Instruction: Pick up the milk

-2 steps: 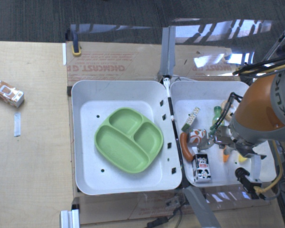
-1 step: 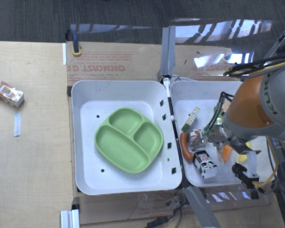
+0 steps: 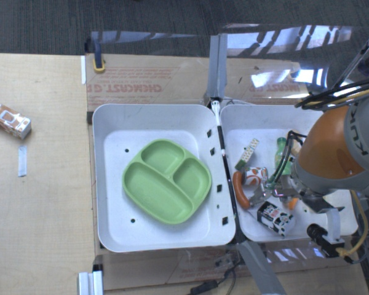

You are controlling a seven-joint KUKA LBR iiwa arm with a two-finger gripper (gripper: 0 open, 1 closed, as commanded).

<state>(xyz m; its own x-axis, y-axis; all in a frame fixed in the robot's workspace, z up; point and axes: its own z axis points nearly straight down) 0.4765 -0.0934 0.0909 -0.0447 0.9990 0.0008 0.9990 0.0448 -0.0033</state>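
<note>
The milk [image 3: 274,217] is a small black-and-white carton lying on its side near the front edge of the right bin [image 3: 258,125]. My gripper [image 3: 262,193] reaches in from the right, low over the bin floor. It sits just above and to the left of the carton, close to it, with nothing visibly held. The grey arm with its orange band [image 3: 332,149] covers the right part of that bin.
A red sausage [image 3: 238,190], a small orange-and-white pack [image 3: 253,176], a striped white piece [image 3: 248,152] and a green item [image 3: 281,146] crowd the right bin. The left bin [image 3: 111,226] holds a green divided plate [image 3: 166,181]. A small carton [image 3: 11,121] lies on the bench at the far left.
</note>
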